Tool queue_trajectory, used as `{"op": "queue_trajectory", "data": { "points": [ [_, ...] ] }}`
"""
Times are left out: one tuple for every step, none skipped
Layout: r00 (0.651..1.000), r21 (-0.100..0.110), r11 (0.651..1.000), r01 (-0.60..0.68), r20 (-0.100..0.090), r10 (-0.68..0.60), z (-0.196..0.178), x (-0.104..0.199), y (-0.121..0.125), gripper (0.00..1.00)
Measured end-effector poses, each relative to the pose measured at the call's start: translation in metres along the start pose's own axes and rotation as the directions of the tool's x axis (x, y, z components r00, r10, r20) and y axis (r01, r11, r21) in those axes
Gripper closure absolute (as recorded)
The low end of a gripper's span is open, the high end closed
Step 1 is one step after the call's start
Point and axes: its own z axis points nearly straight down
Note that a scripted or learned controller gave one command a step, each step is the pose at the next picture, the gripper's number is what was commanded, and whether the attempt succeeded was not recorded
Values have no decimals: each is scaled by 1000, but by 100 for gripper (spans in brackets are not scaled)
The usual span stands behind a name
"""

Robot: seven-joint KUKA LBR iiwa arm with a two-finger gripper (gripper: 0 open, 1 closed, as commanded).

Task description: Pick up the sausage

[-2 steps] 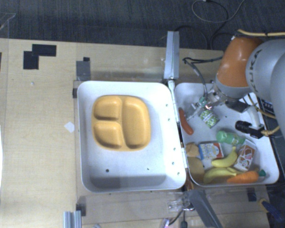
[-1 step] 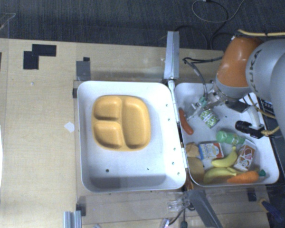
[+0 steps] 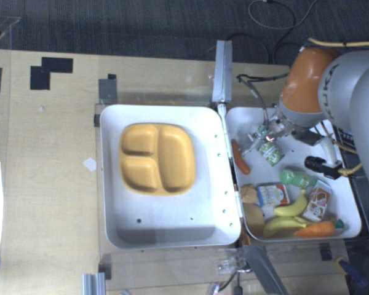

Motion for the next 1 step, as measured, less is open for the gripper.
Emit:
{"op": "queue_trajectory", "data": {
  "points": [
    [1000,0,1000,0,0,0,0,0,0,0]
  ]
}}
